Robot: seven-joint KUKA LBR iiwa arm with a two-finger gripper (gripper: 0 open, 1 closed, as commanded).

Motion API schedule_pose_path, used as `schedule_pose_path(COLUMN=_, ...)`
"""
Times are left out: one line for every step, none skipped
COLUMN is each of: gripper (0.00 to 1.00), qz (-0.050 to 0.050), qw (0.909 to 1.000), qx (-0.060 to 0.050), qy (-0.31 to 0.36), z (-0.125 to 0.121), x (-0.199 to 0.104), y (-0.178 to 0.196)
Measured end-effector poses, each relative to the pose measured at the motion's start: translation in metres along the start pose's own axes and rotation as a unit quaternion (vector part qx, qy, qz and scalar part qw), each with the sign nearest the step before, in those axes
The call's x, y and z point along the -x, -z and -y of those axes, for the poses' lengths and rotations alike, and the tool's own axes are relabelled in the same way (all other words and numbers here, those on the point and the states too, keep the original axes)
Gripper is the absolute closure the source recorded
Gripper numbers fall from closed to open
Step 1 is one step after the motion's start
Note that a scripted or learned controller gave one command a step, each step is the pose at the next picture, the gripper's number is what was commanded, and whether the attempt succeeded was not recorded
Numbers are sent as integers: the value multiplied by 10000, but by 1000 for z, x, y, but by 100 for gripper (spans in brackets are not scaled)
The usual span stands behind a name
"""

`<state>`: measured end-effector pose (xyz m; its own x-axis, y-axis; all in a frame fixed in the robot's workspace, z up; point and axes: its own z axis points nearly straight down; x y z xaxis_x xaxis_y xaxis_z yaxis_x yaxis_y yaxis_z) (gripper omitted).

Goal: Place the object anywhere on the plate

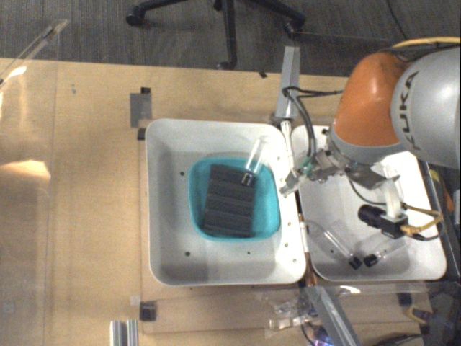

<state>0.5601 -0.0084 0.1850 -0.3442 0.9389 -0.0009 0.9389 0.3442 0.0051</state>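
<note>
A teal square plate [269, 215] lies in the left bin [169, 193]. A dark grey ridged block [230, 200] rests flat on it. A clear tube with a black cap [253, 163] lies tilted over the plate's far right corner, cap end on the block's top edge. My gripper [295, 179] hangs low over the wall between the two bins, just right of the plate and a little right of the tube. Nothing shows in its grasp. The orange and grey wrist [371, 110] covers the far part of the right bin.
The right bin [425, 265] holds two clear tubes near its front: one [333, 239] at the left, one with a black cap [369, 257] further right. A black connector with a cable [380, 219] hangs over that bin. A metal post [288, 78] stands behind the bins.
</note>
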Motion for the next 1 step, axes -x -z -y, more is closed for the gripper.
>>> schedule_pose_path(gripper=0, qz=2, qw=9999, qx=10, qy=119, z=-58, x=-28, y=0)
